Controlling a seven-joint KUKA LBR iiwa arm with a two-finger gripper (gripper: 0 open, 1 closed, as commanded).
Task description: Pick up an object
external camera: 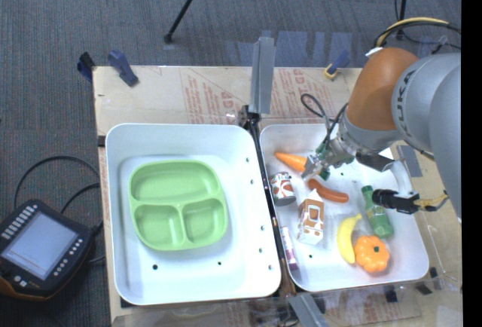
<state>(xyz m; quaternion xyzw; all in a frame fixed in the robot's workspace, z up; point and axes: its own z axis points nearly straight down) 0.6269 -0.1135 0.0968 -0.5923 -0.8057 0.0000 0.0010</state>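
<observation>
**Carrot by the gripper, right bin**

Lies flat in the upper left part of the right bin, pointed end toward the divider between the bins, thick end toward the arm. Sits on the bin floor, not lifted.

Gripper down low at that thick end, just beside it or touching; cannot tell which. Open or closed: cannot tell from this slant. Nothing visibly clamped.

Just below the gripper, a red sausage, lying at an angle. Left of that, a small can near the divider. Lower down, a little carton standing upright, with a banana and an orange pumpkin to its right. Green bottle above the pumpkin, near the bin's right side.

In the left bin, a green divided plate, well apart from the arm.
</observation>
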